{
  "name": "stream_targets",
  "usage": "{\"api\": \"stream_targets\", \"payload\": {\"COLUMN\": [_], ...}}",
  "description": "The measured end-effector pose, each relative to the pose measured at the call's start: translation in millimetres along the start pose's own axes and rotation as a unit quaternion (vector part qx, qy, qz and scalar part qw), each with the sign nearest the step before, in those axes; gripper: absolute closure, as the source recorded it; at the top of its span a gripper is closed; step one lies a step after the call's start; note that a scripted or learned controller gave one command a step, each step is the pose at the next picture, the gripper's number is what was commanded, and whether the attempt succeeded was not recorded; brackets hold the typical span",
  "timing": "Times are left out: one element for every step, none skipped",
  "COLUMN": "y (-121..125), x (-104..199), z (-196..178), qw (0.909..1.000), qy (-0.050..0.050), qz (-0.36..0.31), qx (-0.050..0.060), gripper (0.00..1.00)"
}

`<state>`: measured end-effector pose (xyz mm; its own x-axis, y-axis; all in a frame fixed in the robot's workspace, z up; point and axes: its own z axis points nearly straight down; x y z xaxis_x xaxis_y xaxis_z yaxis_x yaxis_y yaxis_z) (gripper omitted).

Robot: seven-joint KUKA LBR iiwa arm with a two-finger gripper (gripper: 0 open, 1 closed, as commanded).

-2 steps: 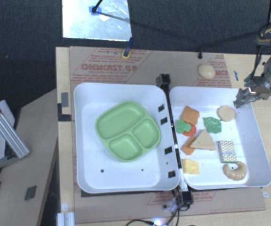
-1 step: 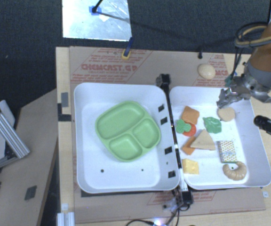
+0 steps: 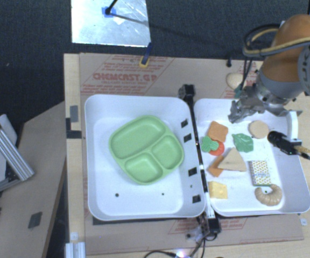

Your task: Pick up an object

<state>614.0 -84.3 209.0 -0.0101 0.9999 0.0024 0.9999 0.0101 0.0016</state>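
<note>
Right bin (image 3: 300, 198): gripper (image 3: 240, 113) tips indistinct (blurred).

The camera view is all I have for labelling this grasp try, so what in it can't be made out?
- Grey two-finger gripper, over the right white bin: finger gap blurred, too small.
- Orange-banded grey arm: cut off by the right edge.
- Round tan disc on the bench behind the bin: partly hidden by cables.
- Small patterned card: print too small to read.
</note>
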Motion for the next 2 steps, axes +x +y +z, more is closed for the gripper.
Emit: {"api": "stream_targets", "payload": {"y": [12.9, 18.8], "x": [62.0, 115.0], "z": [0.9, -16.8], "qw": [1.0, 1.0], "qy": [0.0, 0.0], "qz": [-0.001, 0.0], "qx": [-0.001, -0.001], "gripper": [1.0, 1.0]}}
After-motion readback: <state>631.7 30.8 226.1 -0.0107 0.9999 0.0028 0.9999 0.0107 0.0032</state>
